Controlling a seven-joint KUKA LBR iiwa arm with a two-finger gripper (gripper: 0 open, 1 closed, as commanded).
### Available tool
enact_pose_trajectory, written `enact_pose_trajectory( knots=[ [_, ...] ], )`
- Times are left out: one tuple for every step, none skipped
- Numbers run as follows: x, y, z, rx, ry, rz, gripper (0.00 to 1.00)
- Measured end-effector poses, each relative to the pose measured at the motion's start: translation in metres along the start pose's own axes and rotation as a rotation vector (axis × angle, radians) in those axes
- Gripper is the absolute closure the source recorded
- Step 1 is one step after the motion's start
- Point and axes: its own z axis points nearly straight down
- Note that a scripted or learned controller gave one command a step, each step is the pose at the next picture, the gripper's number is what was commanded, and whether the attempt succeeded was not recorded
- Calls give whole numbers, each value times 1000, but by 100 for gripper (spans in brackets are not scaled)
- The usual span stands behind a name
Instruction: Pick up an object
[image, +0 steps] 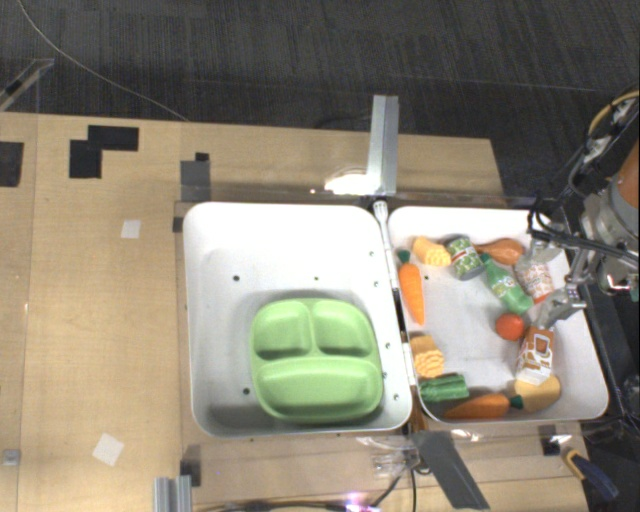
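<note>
The right bin (598, 405) holds several toy foods. An orange carrot (411, 292) lies along its left wall. A yellow piece (431, 251), a green-labelled can (464, 257) and a brown drumstick (500, 250) lie along the back. A green bottle (510, 290), a white and red bottle (535, 272), a red tomato (510, 326) and an orange carton (538, 352) sit toward the right. My gripper (562, 298) hangs over the bin's right side, just right of the white and red bottle and above the carton. Nothing can be seen held in it.
The left bin (210, 240) contains a green divided plate (316, 357). Along the right bin's front lie a yellow waffle-like piece (427, 355), a green item (443, 388), an orange piece (478, 406) and a tan bread piece (547, 393). A metal post (384, 150) stands behind the bins.
</note>
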Motion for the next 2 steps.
enact_pose_trajectory(
  knots=[
    [41,-32,166,-2,7,-8,0],
    [34,-28,185,2,-5,68,0]
  ],
)
